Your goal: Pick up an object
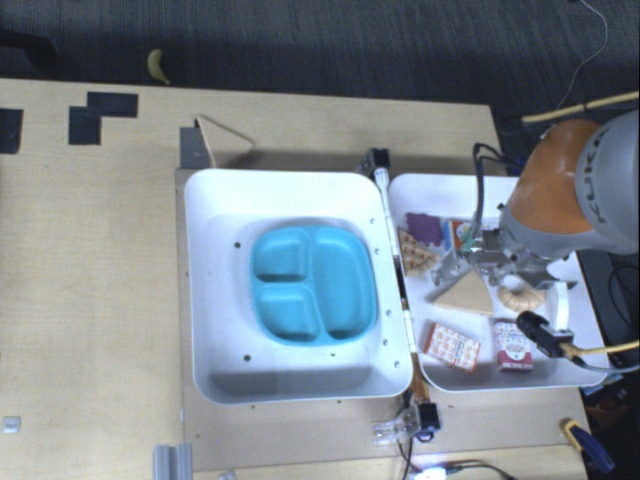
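My gripper hangs low over the middle of the right bin, the grey arm with its orange band reaching in from the right. Directly under and beside it lies a pale yellow wedge. A brown waffle-like piece sits to its left, and a purple item lies behind that. A small red and orange item is partly hidden by the gripper. At the bin's front lie a red-and-white patterned box and a small red carton. A tan ring-shaped piece peeks out beneath the wrist.
The left bin holds a blue divided plate. A raised rim separates the two bins. The tan bench surrounds both bins, with black tape marks at far left.
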`<state>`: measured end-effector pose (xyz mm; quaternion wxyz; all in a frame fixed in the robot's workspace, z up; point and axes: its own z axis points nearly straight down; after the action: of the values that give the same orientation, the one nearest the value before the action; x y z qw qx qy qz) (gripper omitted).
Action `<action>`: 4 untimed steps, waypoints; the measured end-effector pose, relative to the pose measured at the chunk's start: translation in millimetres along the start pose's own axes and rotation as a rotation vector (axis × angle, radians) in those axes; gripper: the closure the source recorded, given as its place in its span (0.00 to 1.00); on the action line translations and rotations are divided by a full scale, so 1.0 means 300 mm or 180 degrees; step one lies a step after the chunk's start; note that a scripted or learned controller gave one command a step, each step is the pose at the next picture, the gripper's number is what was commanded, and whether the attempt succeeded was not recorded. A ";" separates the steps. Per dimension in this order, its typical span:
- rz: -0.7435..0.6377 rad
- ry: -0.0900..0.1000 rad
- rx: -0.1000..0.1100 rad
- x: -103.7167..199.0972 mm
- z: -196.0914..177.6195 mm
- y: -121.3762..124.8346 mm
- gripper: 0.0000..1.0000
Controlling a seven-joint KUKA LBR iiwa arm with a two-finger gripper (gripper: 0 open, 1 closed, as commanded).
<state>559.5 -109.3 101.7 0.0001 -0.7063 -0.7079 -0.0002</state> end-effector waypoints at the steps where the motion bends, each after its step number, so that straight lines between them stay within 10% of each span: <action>1: -0.0004 0.0001 -0.0017 0.003 -0.038 0.006 1.00; 2: -0.0004 0.0001 -0.0016 0.003 -0.038 0.006 0.00; 3: 0.0003 -0.0004 -0.0029 0.021 0.048 -0.164 0.00; 4: 0.0000 -0.0006 -0.0043 0.022 0.011 -0.158 1.00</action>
<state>512.2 -102.9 98.5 -0.0053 -0.7063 -0.7079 -0.0043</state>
